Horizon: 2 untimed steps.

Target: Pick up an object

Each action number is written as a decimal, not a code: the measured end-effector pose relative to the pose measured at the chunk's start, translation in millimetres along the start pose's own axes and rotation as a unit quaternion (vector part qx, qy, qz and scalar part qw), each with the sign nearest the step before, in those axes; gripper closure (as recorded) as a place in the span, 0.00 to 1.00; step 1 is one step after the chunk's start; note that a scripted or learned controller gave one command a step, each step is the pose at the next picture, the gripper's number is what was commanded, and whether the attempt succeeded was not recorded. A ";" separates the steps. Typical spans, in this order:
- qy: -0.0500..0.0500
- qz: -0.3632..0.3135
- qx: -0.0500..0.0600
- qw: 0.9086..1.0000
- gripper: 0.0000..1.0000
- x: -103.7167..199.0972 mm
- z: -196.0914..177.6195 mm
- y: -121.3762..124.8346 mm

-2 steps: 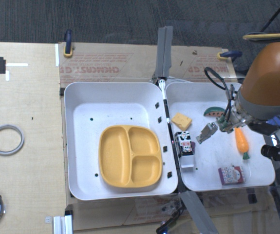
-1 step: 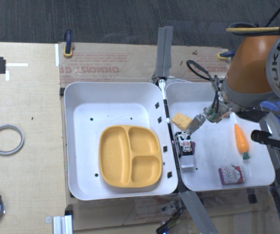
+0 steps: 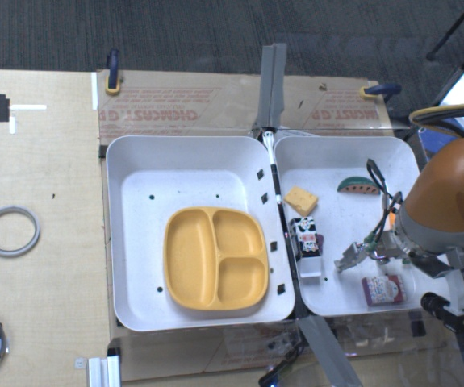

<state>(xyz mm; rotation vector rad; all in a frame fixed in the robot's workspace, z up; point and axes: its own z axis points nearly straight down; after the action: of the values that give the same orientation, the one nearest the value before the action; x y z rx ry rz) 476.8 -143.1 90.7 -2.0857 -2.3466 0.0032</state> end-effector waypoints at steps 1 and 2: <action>0.000 0.234 0.001 0.972 0.00 8.8 0.4 48.2; -0.002 0.268 -0.001 0.963 0.00 26.4 -1.2 130.0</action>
<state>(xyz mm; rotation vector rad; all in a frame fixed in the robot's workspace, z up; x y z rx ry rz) 602.8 -101.5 91.6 -2.6423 -1.7037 0.0068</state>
